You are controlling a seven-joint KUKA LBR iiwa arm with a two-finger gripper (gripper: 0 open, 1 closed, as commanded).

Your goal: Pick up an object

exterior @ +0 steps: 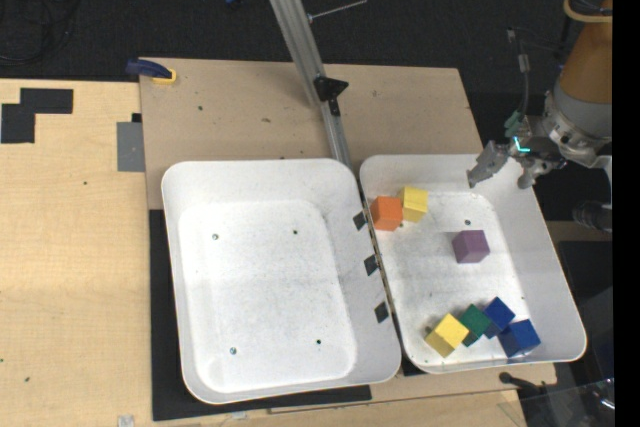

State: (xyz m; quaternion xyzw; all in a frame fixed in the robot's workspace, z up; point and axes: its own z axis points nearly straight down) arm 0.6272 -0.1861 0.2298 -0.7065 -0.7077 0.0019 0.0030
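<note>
The right bin (560, 305) holds several blocks. An orange block (388, 212) and a yellow block (415, 203) sit together near its far left corner. A purple block (470, 246) lies alone in the middle. Near the front edge a yellow block (447, 333), a green block (476, 325) and two blue blocks (508, 325) form a cluster. My gripper (507, 169) hangs above the bin's far right corner, open, with nothing between its fingers. It is well clear of every block.
The left bin (190, 215) lies beside the right one, with black clips along the shared edge. A slanted aluminium rail (300, 35) rises behind the bins. The wooden bench top extends to the left.
</note>
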